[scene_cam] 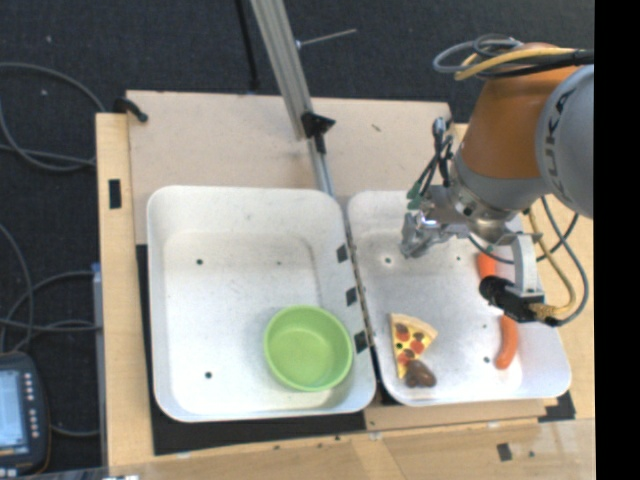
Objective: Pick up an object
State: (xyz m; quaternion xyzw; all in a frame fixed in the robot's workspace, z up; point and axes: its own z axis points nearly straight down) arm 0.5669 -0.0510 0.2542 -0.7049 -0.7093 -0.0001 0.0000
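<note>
One pizza slice (411, 339) in the right bin (455, 393), below the hand (415, 240), grip state indiscernible.

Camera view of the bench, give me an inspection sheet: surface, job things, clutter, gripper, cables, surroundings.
Surface: tan wooden bench bearing two shallow white bins, left bin and right bin.
Job's things: round green plastic bowl in the left bin near its front; toy pizza slice, small brown lump touching it, and orange carrot-like stick, all in the right bin.
Clutter: nothing seen.
Gripper: two-finger gripper over the right bin's back part, holding nothing visible.
Cables: yellow and grey cables on the arm; black cables on the floor at left.
Surroundings: grey aluminium rail, dark floor.
</note>
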